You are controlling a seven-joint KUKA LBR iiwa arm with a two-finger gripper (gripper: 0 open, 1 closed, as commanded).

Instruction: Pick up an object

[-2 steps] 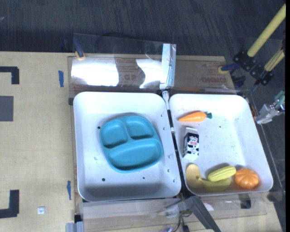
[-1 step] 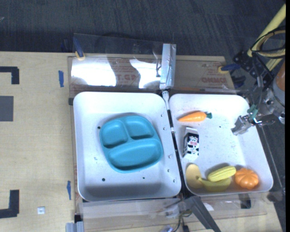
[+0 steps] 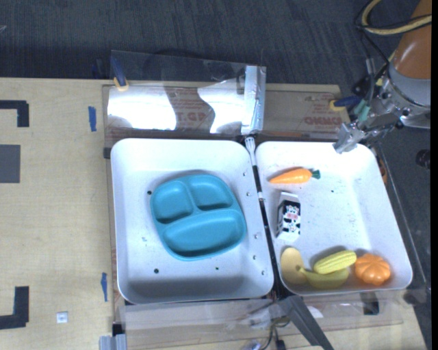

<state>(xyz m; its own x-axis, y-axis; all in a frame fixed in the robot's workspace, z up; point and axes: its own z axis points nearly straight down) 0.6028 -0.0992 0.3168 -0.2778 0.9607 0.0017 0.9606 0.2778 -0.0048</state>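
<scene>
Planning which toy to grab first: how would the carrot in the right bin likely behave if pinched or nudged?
The carrot looks like smooth moulded plastic, so probably stiff, light and a bit slippery. Its rounded, tapering body lies on its side on the right bin floor, so a nudge would likely roll or swing it.

The arm [image 3: 414, 58] is cut off by the top and right edges, so only its orange band and wrist show. The gripper [image 3: 348, 140] at the far corner of the right bin [image 3: 356, 188] is small and blurred, and its fingers cannot be made out. The yellow cable [image 3: 383, 20] runs out past the top edge. The banana [image 3: 295, 268] is partly covered by the corn cob [image 3: 334, 261] lying on it. The print on the small black-and-white carton [image 3: 290, 216] is too small to read. Glare on the clear plastic sheet [image 3: 185, 102] behind the left bin [image 3: 130, 225] washes out what lies under it.
</scene>
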